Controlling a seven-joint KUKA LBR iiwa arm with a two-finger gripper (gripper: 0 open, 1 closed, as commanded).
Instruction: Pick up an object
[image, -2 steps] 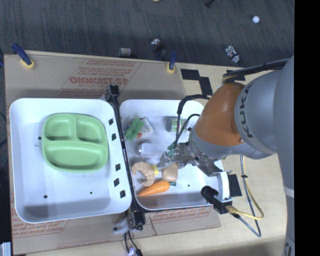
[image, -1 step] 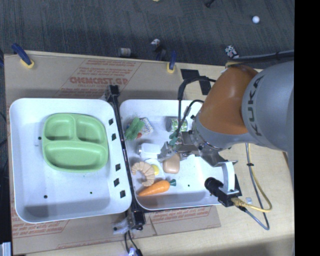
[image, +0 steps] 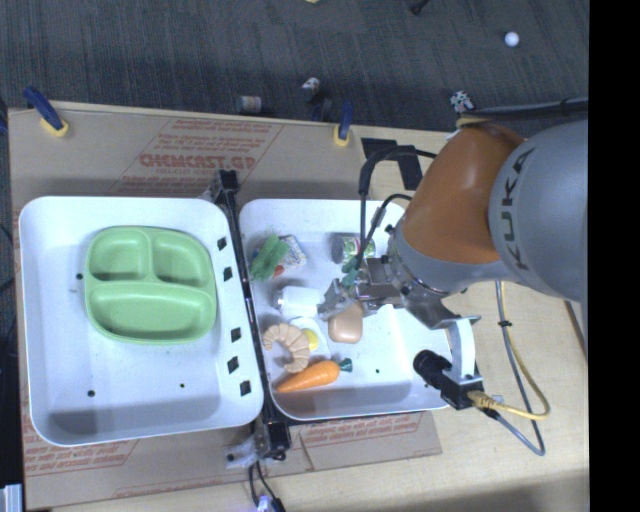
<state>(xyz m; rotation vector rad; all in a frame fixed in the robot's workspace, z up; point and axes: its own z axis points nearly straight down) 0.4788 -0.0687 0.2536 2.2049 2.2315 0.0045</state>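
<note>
gripper (image: 345, 298) over right bin (image: 395, 395) | tan egg-shaped toy (image: 346, 325) directly beneath tips, touching | grip state: cannot tell

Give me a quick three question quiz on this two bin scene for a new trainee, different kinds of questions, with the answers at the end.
1. True or false: the green divided plate lies in the left bin.
2. Which item lies nearest the front rim of the right bin? A) toy carrot B) croissant C) leafy green toy
3. Fill in: the gripper hangs just above a tan, ____-shaped object.

Key: 1 true; 2 A; 3 egg.
</note>
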